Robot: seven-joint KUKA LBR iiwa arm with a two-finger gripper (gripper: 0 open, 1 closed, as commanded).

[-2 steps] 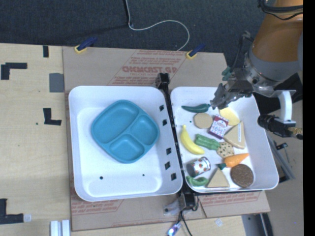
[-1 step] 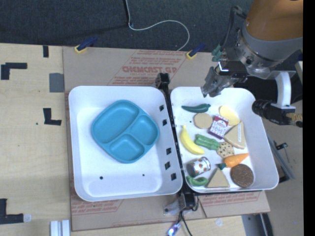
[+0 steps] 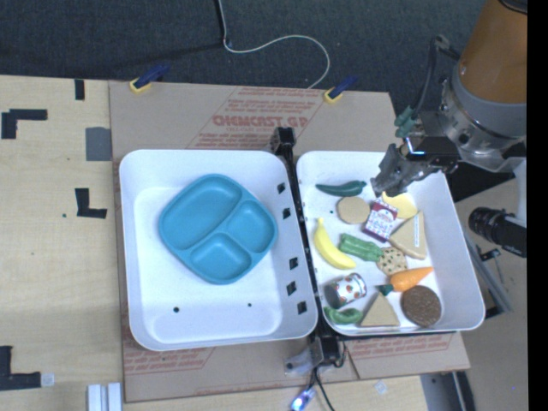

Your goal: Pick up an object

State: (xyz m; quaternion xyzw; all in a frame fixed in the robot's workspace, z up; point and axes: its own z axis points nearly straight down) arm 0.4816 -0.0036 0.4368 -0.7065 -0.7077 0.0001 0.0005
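Cardboard sheeting is covering the worktop (image 3: 51,229), and two white bins are sitting on it side by side. The left bin (image 3: 137,255) is carrying a blue divided plate (image 3: 217,228). The right bin (image 3: 454,255) is holding a crowd of toy food: a green chilli (image 3: 341,187) near its far edge, a banana (image 3: 330,247) along its left wall, a purple packet (image 3: 380,222), a carrot (image 3: 409,278), a round brown biscuit (image 3: 421,305) in the near right corner, and a small can (image 3: 347,290) near the front.

The hand (image 3: 396,176) is hovering low over the far part of the right bin, just above the purple packet and a yellow piece (image 3: 402,204) beside it. Whether it is released or clenched I cannot tell; nothing is visibly sitting between its tips.

The purple packet, being nearest, is looking like the likely target. It is probably light and stiff, perhaps slick, lying flat and touching its neighbours, so pinching across its narrow sides should suit best.
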